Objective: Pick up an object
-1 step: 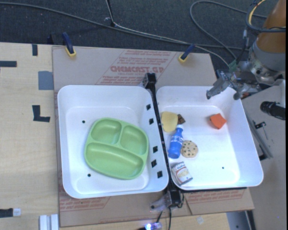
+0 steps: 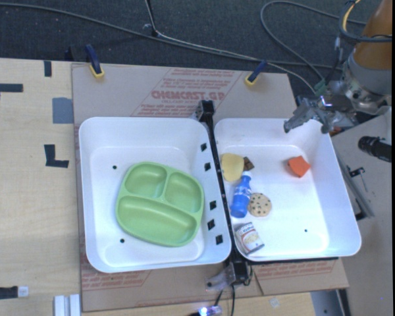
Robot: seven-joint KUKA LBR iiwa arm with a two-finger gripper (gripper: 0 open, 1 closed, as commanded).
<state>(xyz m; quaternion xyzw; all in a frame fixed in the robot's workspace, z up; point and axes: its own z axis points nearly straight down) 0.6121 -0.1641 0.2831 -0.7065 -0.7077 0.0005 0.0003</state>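
Glossy white plastic bins [image 2: 92, 143]; matt green plastic plate [image 2: 160, 203]; brown cardboard sheet [image 2: 178, 94] beneath

A plate [image 2: 160, 203] fills the left bin [image 2: 92, 176]; a bottle [image 2: 240, 197], cookie [image 2: 259, 205] and can [image 2: 249, 237] cluster lower left in the right bin [image 2: 336, 196].

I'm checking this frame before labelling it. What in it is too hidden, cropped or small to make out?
- End effector: blurred against the right bin's rim; the finger gap is unreadable.
- Arm: cut off by the top right corner.
- Can: label print too small.
- Brown item: mostly hidden behind the yellow object.
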